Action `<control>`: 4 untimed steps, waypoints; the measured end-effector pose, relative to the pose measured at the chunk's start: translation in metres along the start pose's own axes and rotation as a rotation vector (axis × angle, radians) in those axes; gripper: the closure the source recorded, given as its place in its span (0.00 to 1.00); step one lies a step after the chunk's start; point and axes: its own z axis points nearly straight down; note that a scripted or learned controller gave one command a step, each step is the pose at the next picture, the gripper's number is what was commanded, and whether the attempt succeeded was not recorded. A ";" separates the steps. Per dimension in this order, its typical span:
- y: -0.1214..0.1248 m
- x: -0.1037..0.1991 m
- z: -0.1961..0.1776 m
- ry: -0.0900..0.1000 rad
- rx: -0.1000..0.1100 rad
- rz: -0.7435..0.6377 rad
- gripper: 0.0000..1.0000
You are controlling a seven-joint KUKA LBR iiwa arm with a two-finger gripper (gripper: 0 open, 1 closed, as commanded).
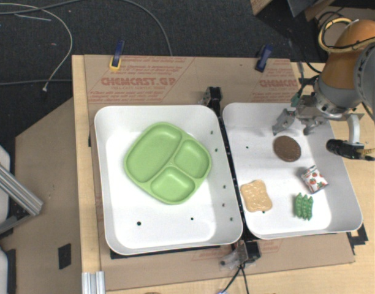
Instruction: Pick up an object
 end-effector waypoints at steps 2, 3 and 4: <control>0.002 0.001 0.015 -0.002 -0.008 -0.003 1.00; 0.005 0.005 -0.029 -0.003 -0.011 -0.002 1.00; -0.003 -0.001 -0.086 -0.004 -0.013 0.000 1.00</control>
